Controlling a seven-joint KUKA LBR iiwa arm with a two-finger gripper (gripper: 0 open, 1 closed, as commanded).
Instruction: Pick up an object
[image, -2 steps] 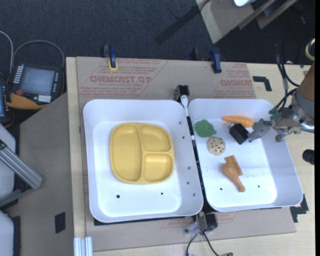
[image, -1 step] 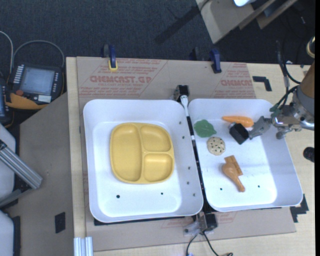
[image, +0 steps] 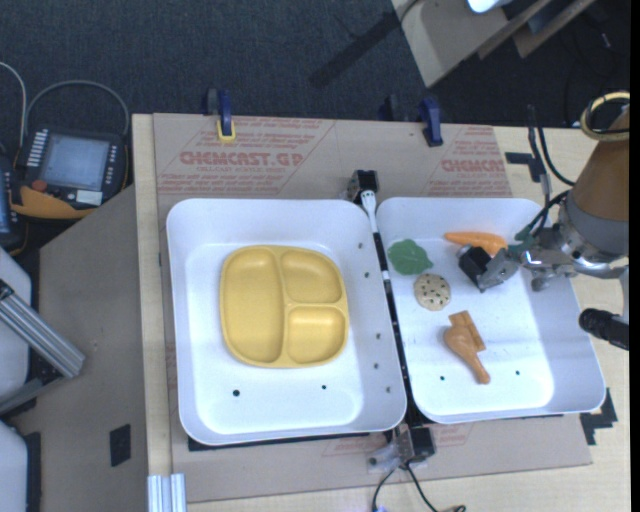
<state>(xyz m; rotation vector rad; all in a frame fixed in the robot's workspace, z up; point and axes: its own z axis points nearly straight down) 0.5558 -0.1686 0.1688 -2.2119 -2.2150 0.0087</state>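
Several small items lie in the right bin (image: 530, 395). An orange carrot (image: 477, 240) rests near its back edge. A green leafy piece (image: 408, 256) sits at the back left, with a speckled round cookie (image: 432, 291) just in front of it. A brown drumstick-shaped piece (image: 467, 346) lies in the middle. My gripper (image: 482, 268) reaches in from the right and hangs low just in front of the carrot, to the right of the cookie and the green piece. Its dark tip looks close to the carrot, and nothing shows as held.
The left bin (image: 200, 390) holds a yellow divided plate (image: 284, 305). A central ridge (image: 385, 300) separates the two bins. The arm's orange band and grey wrist (image: 600, 200) cover the right bin's right rim. Bare white floor lies in the right bin's front half.
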